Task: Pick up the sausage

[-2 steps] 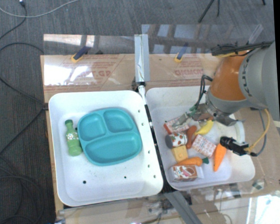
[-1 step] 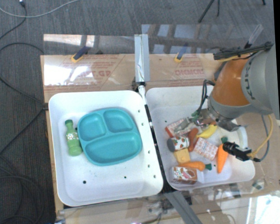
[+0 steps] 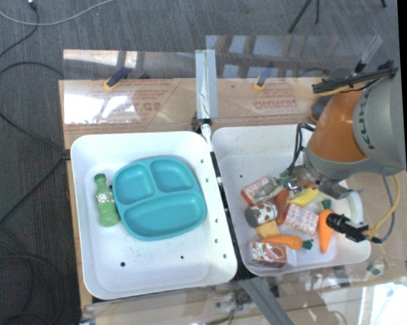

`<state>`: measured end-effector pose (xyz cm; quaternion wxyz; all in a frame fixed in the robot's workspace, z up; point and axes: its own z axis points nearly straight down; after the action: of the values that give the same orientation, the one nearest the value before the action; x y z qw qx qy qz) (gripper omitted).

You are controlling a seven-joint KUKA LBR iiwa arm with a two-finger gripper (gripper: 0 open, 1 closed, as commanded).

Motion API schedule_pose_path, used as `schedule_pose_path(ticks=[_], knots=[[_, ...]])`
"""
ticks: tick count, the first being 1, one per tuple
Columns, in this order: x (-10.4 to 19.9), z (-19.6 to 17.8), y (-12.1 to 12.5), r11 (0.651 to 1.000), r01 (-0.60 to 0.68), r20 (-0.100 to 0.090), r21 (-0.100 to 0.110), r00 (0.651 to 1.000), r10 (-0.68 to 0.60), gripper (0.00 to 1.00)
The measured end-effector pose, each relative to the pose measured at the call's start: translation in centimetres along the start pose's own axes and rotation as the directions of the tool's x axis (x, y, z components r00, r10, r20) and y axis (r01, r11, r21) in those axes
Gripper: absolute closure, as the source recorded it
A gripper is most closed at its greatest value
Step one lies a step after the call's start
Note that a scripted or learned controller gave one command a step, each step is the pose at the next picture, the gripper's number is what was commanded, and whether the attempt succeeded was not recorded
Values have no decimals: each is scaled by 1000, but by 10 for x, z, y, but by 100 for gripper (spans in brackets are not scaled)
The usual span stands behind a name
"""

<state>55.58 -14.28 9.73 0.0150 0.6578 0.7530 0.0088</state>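
Two bins: side by side.
Left bin [image 3: 93, 268]: blue plate [image 3: 159, 197], green bottle [image 3: 106, 200].
Right bin [image 3: 257, 145]: toy food pile.
Sausage [image 3: 282, 203]: in the pile, under the gripper [image 3: 295, 184].
Gripper state: cannot tell.

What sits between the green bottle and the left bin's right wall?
Camera view: the teal divided plate lies there, beside the green bottle in the left bin.

Hidden and cut off at the right bin

The arm [image 3: 356, 132] runs off the right edge and covers the right bin's [image 3: 257, 138] upper right corner; its gripper [image 3: 295, 182] is too small and cluttered to read; the sausage [image 3: 281, 203] lies half buried among packets; a carton [image 3: 269, 253] blurs behind the bin's near wall.
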Motion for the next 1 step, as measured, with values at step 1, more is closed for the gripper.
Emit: schedule_pose_path(ticks=[1], knots=[[3, -12, 3, 1000, 4, -8, -2, 1000, -4, 100]])
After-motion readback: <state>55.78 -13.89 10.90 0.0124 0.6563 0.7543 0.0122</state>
